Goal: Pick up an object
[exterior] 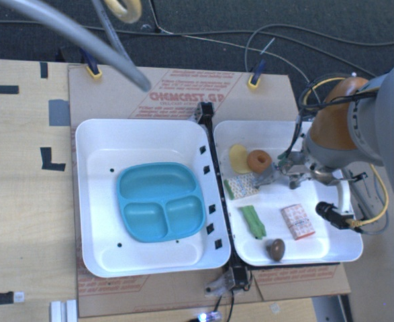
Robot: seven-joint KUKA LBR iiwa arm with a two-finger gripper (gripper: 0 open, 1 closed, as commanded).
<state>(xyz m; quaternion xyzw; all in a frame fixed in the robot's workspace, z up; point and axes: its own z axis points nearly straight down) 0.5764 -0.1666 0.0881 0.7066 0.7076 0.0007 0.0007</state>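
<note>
The right bin [337,250] holds several small objects: a yellow piece [238,156], a brown ring-shaped piece [258,160], a green-and-white patterned packet [241,187], a green bar [254,221], a pink-and-white box [297,221] and a dark brown lump [275,249]. My gripper [274,171] reaches in from the right and sits low in the bin, just right of the brown ring and above the packet's right end. Nothing is visibly held in it.
The left bin [92,180] holds a blue divided tray [162,201]. A black divider [213,180] runs between the bins. Cables [368,206] loop around the wrist at the right bin's right wall. A grey pole [69,25] crosses the top left.
</note>
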